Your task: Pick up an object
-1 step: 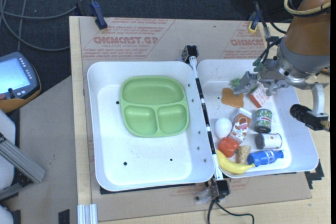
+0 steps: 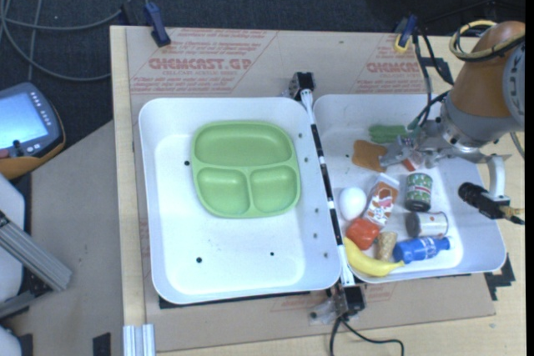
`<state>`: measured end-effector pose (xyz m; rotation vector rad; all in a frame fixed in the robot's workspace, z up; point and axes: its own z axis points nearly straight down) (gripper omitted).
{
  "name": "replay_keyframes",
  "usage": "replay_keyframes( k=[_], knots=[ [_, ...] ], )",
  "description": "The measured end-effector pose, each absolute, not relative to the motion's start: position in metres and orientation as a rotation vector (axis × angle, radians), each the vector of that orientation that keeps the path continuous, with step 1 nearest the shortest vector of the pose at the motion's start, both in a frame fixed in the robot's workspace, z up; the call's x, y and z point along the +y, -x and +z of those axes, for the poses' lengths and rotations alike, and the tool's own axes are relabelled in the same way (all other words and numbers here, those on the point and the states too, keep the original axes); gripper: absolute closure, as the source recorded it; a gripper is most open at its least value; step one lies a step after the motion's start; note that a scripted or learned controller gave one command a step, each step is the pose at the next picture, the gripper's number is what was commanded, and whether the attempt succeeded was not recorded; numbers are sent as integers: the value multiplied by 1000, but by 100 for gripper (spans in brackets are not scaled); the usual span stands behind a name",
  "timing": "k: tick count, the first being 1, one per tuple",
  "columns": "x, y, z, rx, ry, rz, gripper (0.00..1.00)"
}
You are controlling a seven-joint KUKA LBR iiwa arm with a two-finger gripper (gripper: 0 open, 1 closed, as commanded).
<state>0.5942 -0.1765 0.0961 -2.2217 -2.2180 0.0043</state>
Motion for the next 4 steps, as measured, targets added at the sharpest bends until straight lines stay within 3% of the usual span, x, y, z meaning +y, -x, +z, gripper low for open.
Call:
replay_keyframes(
  k=[1, 2, 3, 4],
  knots=[
    [-176, -596, 108, -2222, 2224, -1, 100],
    [-176, -596, 108, -2222, 2224, -1, 0],
    [-146, -650, 91, -2233, 2229, -9, 0],
    [-147, -651, 102, -2238, 2234, -10, 100]
  ],
)
